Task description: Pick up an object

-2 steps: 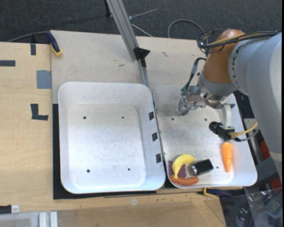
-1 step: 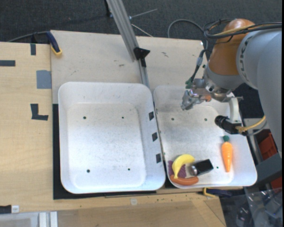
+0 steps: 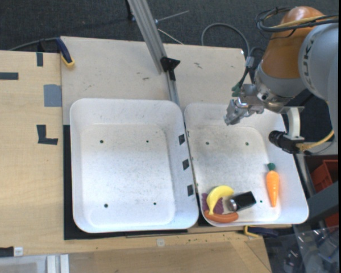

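The gripper [image 3: 234, 116], fingers' state indiscernible, hangs over the right shallow white plastic bin's [image 3: 216, 152] far end, well apart from the small orange plastic carrot [image 3: 272, 187] lying near its right wall, where a descent risks striking the rim.

Both bins, left [image 3: 88, 152] and right [image 3: 284, 209], are white with dark speckles. The carrot [image 3: 272, 187] is orange with a green top, the banana [image 3: 218, 195] yellow, the sausage [image 3: 221, 216] red, the block [image 3: 244, 200] black. The arm [image 3: 312, 44] is grey with an orange band.
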